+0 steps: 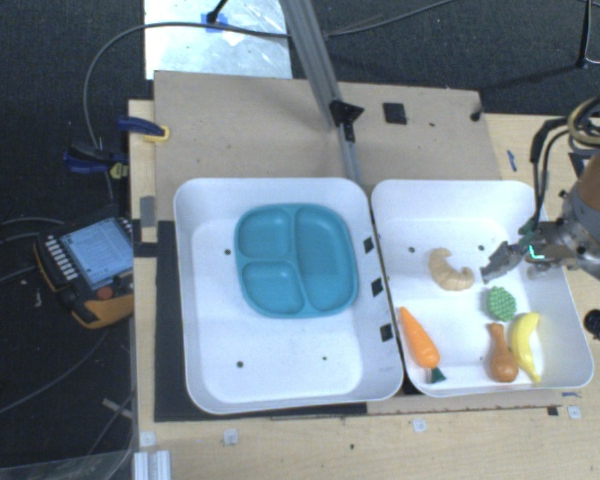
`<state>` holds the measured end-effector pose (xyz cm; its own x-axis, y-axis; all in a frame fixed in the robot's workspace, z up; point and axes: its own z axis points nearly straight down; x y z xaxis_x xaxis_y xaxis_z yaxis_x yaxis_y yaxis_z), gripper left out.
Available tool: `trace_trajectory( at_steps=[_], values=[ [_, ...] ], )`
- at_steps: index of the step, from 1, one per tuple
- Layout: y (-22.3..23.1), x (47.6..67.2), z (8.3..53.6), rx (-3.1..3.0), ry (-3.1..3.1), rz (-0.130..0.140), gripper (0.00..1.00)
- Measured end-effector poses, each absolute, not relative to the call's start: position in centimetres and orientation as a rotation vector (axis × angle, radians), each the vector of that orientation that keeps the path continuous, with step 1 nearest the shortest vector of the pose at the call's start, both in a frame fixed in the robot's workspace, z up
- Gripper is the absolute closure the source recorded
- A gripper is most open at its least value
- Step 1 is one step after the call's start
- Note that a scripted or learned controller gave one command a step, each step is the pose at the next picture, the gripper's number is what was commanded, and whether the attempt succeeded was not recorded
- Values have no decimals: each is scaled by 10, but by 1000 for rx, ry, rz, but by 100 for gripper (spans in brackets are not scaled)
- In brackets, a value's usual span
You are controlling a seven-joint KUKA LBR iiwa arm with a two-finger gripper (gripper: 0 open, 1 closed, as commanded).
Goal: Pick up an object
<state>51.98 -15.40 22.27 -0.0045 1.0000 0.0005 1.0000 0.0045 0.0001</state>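
Camera view, pincer: the pincer (504,259) hangs low over the right bin (450,193), just right of the croissant (450,269) and just above the green piece (500,303); whether it's spread or pressed together, I cannot tell.

Camera view, progress: nothing looks lifted. Every item lies on the bin floor, so my read is the pick is not yet made, with the approach about done and the grasp and lift left.

Camera view, candidates: croissant mid-bin, green piece to its right, banana (527,344) and chicken drumstick (499,354) touching side by side at the near right corner, carrot (418,339) near the left wall.

Camera view, edges: banana sits close by the right wall, carrot hugs the divide between bins. Tight spots, I'd say.

Camera view, open room: the far half of the right bin is bare, and the croissant has clear floor around it.

Camera view, left bin: the left bin (205,298) holds a blue divided plate (296,260), well apart from the action.
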Motion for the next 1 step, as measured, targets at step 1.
trace_trajectory(
  at_steps=[1],
  values=[
    [-154, 520, 223, -2217, -2227, -2, 0]
  ],
)
